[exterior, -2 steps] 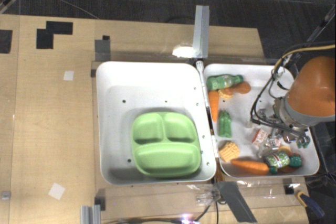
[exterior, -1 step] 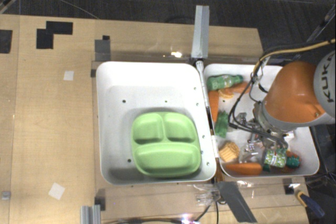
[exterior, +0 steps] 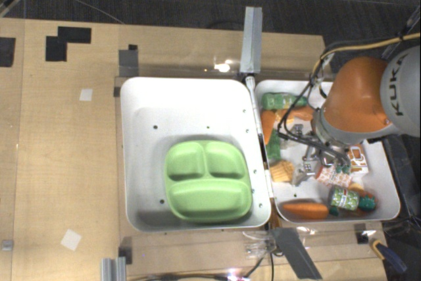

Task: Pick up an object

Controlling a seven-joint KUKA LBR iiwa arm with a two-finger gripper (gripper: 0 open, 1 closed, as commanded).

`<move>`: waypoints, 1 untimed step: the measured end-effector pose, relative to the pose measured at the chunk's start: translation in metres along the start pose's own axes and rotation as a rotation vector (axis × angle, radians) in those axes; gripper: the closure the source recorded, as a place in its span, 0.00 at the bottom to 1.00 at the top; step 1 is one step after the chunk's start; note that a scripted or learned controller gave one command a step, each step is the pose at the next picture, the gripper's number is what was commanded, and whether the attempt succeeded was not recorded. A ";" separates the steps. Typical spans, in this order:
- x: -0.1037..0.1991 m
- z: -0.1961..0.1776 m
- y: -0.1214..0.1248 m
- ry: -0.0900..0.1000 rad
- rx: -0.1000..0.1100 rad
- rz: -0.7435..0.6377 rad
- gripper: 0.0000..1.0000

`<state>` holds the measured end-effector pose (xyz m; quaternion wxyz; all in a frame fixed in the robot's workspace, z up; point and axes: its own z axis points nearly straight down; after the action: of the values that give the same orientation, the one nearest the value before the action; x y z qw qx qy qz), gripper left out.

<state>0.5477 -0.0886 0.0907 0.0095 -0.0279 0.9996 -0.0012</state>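
My gripper (exterior: 308, 171) hangs low over the middle of the right bin (exterior: 389, 197), under the orange band of the arm (exterior: 355, 99). Just left of it lies a yellow waffle-like piece (exterior: 281, 172). A red and white packet (exterior: 341, 173) lies just to its right. In front of it are an orange carrot-shaped toy (exterior: 304, 210) and a green can (exterior: 346, 199). Nothing shows as held in the gripper. The arm hides the bin's back right part.
A green packet (exterior: 277, 101) and an orange object (exterior: 269, 125) lie at the back left of the right bin. The left bin (exterior: 151, 108) holds a green divided plate (exterior: 207, 179). A metal post (exterior: 251, 43) stands behind the bins' shared wall.
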 end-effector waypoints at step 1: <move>-0.088 0.004 -0.015 0.009 -0.002 0.001 0.00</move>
<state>0.6362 -0.0986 0.0881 0.0051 -0.0275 0.9996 -0.0002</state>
